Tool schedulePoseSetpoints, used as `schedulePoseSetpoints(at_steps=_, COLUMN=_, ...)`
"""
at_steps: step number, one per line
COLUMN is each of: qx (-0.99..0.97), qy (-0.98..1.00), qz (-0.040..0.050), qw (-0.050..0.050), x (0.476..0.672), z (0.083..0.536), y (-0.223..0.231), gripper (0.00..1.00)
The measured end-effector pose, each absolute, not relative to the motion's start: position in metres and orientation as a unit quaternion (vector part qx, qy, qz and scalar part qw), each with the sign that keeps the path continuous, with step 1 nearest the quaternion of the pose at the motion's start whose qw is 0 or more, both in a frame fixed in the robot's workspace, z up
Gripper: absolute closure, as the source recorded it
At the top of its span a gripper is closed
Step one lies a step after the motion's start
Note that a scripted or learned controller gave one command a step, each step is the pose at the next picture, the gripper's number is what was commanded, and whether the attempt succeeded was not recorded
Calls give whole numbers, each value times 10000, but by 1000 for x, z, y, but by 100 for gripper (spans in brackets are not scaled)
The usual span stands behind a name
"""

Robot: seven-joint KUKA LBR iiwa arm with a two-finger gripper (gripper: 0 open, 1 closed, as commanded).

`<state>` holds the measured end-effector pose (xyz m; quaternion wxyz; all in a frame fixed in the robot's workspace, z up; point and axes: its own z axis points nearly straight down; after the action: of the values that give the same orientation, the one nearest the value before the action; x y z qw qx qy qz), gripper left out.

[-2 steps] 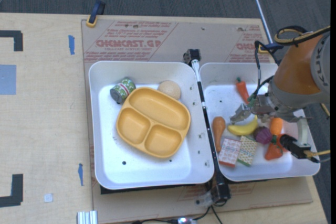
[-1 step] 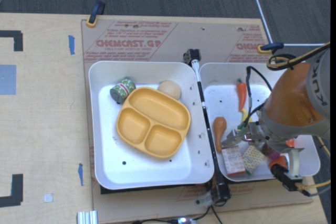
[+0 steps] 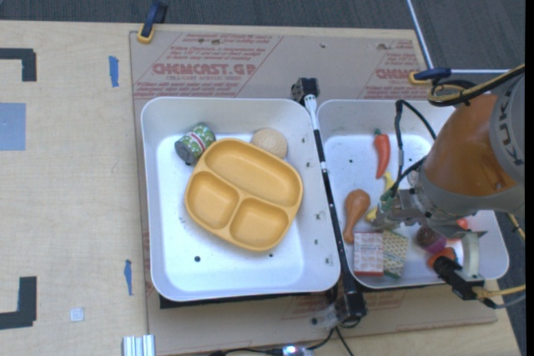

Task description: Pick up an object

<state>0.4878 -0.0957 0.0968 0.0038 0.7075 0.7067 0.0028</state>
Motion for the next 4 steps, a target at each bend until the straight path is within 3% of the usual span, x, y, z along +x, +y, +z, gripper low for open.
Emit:
schedulePoseSetpoints(at_steps=1, qx=7066, qy=7076, qz=11, qw=3, x=480, z=185, y=-19, gripper=100)
schedulePoseSetpoints(at_steps=2, qx=7071, qy=7071, qz=4, qw=10, x=480, z=220, y=-81, gripper=100)
schedulePoseSetpoints(at_steps=3, qx=7071, qy=7071, qz=5, qw=9, x=480, z=220, y=-81, gripper=0)
schedulePoseSetpoints(at_steps=4, qx=7074, qy=7068, qz=-6, qw=-10, x=491, z=99, y=-103, gripper=0)
